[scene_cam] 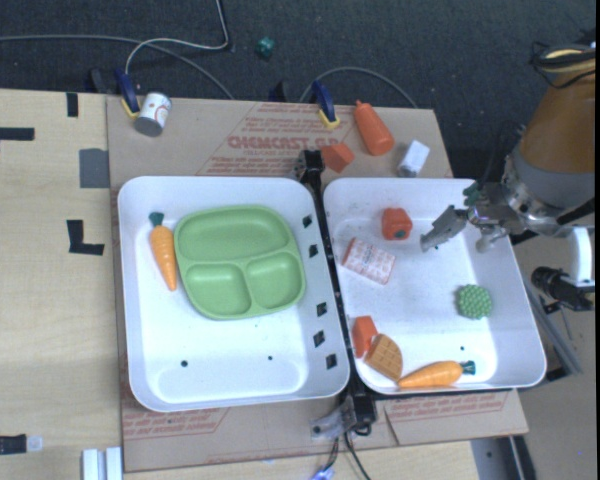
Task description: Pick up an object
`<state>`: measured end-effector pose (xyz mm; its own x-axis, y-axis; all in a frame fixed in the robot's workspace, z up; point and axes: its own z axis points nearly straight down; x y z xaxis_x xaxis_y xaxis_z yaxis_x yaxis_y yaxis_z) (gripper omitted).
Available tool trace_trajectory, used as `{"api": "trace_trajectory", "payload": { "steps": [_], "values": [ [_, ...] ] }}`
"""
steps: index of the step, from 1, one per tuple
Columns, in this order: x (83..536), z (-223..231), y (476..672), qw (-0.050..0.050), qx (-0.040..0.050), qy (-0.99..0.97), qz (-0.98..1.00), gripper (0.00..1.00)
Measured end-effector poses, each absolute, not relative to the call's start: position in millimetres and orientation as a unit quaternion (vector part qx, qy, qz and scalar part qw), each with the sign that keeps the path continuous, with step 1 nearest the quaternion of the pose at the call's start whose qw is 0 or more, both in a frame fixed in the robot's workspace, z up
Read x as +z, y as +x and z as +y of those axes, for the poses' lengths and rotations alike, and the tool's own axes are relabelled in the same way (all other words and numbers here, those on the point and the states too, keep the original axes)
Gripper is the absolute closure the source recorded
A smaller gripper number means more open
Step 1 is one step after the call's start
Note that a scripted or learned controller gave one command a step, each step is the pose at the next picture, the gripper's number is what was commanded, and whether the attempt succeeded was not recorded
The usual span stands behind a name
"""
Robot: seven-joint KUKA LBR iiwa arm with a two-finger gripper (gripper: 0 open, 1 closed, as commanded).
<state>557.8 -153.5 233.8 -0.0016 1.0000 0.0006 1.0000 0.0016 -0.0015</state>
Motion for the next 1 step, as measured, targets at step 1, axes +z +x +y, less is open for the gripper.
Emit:
{"api": "trace_trajectory", "payload": {
  "steps": [1],
  "values": [
    [113.5,-129.4,631.4,0.002,0.0013,-0.707,-0.708,0.0]
  ]
}}
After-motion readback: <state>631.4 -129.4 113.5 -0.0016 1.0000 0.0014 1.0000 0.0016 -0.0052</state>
